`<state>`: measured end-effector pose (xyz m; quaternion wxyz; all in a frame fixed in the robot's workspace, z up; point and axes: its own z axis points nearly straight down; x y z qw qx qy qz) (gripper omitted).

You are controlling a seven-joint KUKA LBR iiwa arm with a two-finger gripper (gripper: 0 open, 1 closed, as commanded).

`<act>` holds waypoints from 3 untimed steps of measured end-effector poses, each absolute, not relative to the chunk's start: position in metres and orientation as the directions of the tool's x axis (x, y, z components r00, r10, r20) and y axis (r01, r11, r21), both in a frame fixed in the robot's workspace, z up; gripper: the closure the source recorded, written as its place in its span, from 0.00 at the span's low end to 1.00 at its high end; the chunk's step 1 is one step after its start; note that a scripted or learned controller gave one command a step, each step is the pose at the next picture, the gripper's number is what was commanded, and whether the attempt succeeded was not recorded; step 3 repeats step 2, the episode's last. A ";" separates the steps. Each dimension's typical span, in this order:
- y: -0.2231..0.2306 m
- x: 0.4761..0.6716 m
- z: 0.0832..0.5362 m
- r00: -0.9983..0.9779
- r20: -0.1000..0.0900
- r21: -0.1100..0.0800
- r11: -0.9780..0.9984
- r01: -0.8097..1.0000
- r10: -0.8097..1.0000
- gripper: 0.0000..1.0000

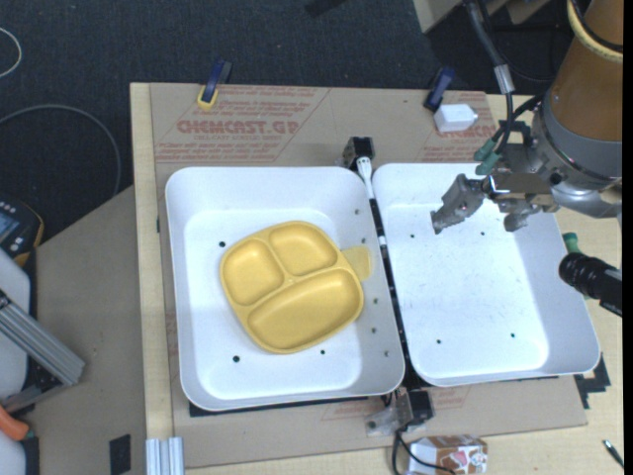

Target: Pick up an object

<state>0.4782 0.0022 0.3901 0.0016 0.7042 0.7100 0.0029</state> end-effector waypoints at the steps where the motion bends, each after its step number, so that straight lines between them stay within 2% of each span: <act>1: -0.001 0.480 0.397 -0.003 -0.001 0.005 0.003 1.000 1.000 1.00; 2: 0.085 0.480 0.426 -0.010 0.003 0.006 0.010 1.000 1.000 1.00; 3: 0.085 0.480 0.426 -0.010 0.003 0.006 0.010 1.000 1.000 1.00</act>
